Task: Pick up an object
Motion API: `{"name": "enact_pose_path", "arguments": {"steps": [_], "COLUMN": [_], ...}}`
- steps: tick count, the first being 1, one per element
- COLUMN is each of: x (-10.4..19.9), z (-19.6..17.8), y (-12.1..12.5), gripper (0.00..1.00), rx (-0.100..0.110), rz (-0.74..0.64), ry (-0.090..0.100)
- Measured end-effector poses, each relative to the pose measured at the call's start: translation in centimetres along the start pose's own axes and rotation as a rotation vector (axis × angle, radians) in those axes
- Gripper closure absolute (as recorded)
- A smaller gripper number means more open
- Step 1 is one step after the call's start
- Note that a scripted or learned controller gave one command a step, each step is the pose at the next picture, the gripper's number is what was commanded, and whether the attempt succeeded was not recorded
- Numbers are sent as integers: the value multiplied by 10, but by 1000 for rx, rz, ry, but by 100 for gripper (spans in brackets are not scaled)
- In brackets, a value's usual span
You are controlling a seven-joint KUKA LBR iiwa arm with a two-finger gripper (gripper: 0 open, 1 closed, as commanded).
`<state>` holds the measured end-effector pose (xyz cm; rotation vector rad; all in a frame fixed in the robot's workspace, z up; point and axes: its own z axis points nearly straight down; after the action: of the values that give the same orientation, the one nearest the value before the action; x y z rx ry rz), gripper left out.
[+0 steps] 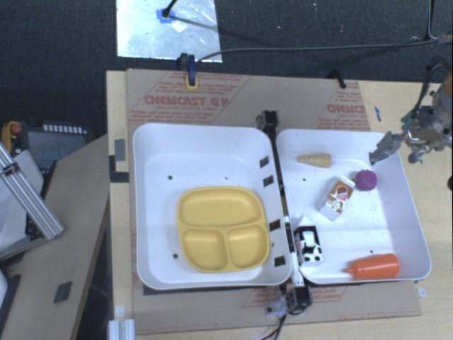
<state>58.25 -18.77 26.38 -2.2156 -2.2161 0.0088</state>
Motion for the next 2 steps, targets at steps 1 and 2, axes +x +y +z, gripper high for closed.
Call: {"name": "enact_pose_path", "arguments": {"steps": [1,2], "x": [1,9], "z": [-7,39], "y": [2,5], "gripper": [0,0], "rx": [-11,-8], "rz": [-3,-5], "ry": [-2,-1]}}
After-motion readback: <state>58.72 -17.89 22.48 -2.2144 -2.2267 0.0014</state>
